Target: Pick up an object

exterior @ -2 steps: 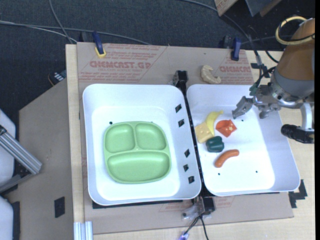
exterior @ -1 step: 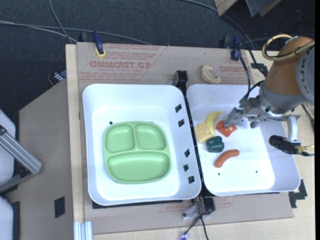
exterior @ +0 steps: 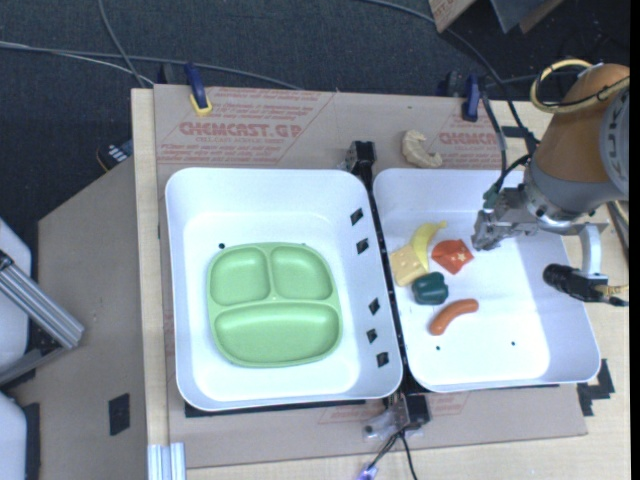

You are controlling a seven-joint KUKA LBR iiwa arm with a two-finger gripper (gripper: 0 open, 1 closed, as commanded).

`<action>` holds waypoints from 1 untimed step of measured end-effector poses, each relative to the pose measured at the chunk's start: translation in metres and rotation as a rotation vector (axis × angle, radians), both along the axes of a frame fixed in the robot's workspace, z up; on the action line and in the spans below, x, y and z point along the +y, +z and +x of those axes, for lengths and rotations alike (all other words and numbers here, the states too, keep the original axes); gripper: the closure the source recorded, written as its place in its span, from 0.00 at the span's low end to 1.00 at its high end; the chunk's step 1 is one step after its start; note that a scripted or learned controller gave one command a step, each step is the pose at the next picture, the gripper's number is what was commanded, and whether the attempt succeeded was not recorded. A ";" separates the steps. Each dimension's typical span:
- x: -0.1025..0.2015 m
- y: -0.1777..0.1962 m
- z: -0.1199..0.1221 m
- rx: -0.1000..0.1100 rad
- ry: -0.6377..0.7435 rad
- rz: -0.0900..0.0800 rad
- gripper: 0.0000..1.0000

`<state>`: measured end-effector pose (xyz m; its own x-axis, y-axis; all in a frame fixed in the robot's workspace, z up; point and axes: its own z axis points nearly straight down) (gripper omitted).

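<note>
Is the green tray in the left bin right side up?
Yes, right side up: the green tray shows its three hollow compartments facing upward, lying flat in the left bin.

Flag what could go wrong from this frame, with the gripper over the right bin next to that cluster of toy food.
1. The gripper hangs beside the red piece, which is packed against the yellow banana, yellow block and green piece; a descent may nudge neighbours or catch two.
2. It sits slightly off the red piece, so closing here might miss.
3. The orange sausage looks rounded and could roll away if bumped.
</note>
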<state>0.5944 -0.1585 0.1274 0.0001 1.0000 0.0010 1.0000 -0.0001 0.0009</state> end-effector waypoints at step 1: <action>0.000 0.057 0.011 -0.005 0.001 -0.002 1.00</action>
<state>0.6055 -0.1587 0.1848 -0.0013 1.0000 -0.0013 1.0000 0.0013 0.0056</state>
